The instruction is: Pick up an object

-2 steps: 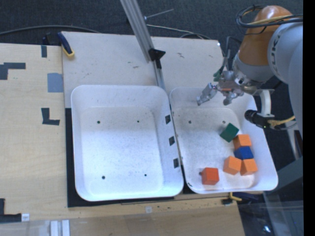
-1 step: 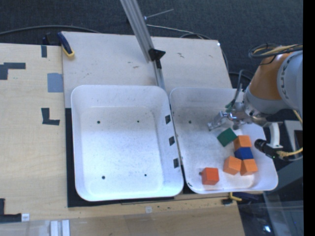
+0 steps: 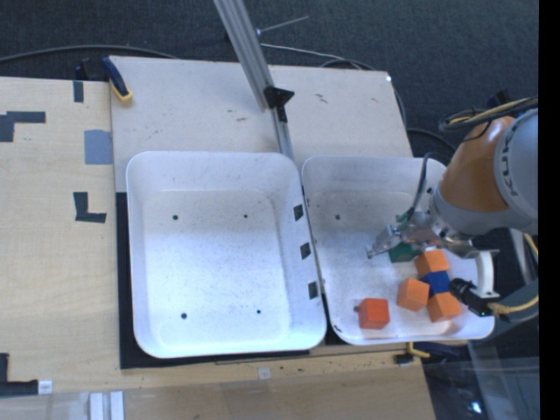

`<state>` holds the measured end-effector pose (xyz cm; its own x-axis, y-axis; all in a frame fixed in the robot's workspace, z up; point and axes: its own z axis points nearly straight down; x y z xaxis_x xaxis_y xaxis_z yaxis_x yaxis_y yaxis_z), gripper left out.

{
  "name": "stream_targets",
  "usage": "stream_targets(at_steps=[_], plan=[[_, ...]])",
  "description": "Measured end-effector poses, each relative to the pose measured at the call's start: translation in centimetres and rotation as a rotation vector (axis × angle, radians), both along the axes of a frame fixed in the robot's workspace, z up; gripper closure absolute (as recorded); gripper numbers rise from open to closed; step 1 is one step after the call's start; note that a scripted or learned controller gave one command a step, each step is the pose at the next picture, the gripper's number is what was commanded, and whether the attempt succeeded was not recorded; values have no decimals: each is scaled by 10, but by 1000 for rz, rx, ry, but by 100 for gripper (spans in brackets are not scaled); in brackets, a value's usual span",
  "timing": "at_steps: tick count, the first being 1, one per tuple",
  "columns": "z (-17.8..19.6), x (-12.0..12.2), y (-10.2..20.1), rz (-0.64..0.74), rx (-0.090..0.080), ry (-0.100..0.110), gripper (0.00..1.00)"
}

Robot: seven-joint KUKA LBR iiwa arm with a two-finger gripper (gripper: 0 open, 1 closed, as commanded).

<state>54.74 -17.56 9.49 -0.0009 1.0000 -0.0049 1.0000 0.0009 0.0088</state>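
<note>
The right bin [image 3: 350,186] holds a cluster of small blocks near its front right corner. A red-orange cube [image 3: 374,312] lies apart at the front. Further right sit an orange cube [image 3: 413,293], a blue block [image 3: 437,282] and two more orange blocks [image 3: 431,262] [image 3: 444,305]. A green block [image 3: 403,253] lies just left of the cluster, partly hidden under the wrist. My gripper [image 3: 388,244] is low in the right bin, right over or against the green block.
The left bin [image 3: 210,252] lies beside the right one across a shared rim. A grey metal pole [image 3: 249,51] slants down to the bins' back edge. Cables trail at the right behind the arm [image 3: 481,182].
</note>
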Motion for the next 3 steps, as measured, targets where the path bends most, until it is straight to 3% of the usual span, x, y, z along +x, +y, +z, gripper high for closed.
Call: stream_targets(at_steps=[1,2,3], plan=[[9,43,-21,2,3,6,0],[-4,12,-8,-1,5,13,0],[6,13,-7,1,6,12,100]])
